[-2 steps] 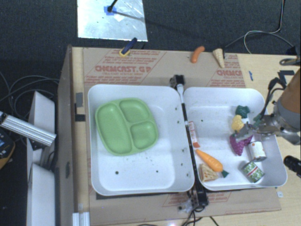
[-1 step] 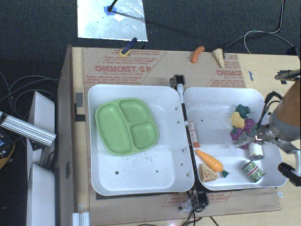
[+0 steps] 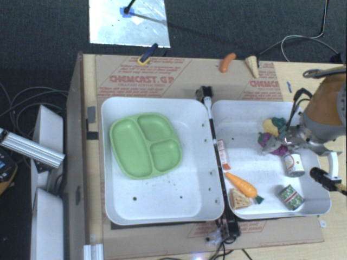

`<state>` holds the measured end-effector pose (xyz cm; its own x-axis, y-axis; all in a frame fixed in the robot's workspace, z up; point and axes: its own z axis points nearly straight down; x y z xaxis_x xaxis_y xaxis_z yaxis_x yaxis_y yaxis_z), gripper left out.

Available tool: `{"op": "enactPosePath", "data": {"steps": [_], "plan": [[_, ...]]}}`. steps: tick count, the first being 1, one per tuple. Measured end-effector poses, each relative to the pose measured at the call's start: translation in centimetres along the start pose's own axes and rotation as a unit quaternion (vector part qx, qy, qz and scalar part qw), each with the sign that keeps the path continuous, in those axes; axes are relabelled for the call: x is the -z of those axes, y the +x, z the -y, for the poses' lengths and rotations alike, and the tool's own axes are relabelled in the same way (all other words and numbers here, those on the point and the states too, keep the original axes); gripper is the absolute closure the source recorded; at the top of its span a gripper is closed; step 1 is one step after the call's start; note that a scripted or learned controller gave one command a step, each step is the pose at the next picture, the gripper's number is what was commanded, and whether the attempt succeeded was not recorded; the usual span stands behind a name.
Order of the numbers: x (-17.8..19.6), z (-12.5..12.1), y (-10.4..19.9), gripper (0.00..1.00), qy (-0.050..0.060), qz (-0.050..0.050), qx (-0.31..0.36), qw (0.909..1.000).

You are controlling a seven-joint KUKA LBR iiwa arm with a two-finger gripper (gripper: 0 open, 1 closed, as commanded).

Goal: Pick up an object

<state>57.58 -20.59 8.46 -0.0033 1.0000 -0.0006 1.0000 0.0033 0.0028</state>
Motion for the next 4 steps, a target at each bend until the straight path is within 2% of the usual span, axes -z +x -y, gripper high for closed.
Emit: {"op": "enactPosePath", "data": {"steps": [1,2,3,4], "plan": [[0.0,-4.7,0.0,0.0,0.0,0.0,0.001,1.0],[1.1,-4.7,-0.1,1.0,0.001,0.0,0.002,1.0],[5.8,-6.7,3.7,1.0,-0.001,0.0,0.001,1.0],[10.2,-4.2,8.6,1.0,0.0,-0.001,0.001,1.0]]}}
